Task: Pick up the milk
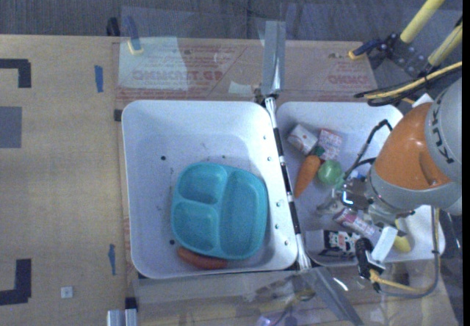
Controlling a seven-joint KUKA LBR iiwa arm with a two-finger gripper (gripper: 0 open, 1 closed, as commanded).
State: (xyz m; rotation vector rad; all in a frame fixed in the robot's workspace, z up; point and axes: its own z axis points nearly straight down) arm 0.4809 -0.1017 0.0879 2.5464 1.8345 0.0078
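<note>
Since looking like a small gabled carton, treating the milk (301, 139) as light, stiff-walled and smooth-sided, and probably hollow. Expecting slipping or tipping under an off-centre pinch.

Locating it tilted in the upper left of the right bin (352, 115), just beside a pink-and-white box (331, 143) and above a carrot (307, 174). Identifying it by shape only, the label being too small for reading.

Recommending taking hold across two flat, parallel sides at mid-body, avoiding the sloped top.

Locating the hand (351, 205) low at the centre of the same bin, apart from the milk and below it in the frame. Not being able to tell its opening or any hold.

Listing further contents:
- **Right bin:** a green round item (330, 172), a black-and-white pack (339, 240) and a yellow piece (402, 244).
- **Left bin (147, 170):** a teal divided plate (219, 211), overlapping a red-orange sausage-like piece (202, 258).
</note>
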